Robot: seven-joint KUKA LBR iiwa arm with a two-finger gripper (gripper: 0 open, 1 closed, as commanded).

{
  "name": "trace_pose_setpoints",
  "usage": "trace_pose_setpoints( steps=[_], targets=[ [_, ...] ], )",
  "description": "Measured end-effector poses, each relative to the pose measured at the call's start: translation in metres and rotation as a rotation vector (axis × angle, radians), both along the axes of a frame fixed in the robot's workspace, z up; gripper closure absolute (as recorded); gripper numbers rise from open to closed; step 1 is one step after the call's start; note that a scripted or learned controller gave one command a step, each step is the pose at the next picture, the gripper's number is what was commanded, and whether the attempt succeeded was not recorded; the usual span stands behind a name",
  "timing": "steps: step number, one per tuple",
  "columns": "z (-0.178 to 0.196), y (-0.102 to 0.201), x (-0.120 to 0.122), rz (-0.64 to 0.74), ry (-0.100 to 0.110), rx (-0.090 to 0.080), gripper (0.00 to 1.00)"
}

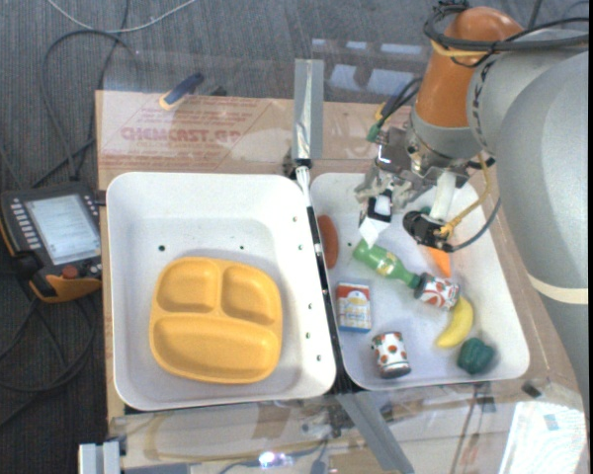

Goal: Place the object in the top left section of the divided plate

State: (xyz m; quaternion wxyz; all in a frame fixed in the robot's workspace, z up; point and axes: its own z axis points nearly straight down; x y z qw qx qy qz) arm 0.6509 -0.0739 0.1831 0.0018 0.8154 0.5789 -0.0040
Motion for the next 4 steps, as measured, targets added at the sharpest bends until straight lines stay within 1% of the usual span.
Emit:
trace_pose_setpoints(
  steps=[1,2,3,4],
  targets=[
    [0.009,0.071,-0.029,-0.046,0.001,0.009,1.00],
    [0.008,0.146,-0.054,-0.089,0.002,0.009,1.00],
    [0.015,0.233,-0.080,-0.043,0.002,0.007,1.00],
    [0.015,0.308,-0.076,-0.131,0.001,0.005,1.00]
  ],
)
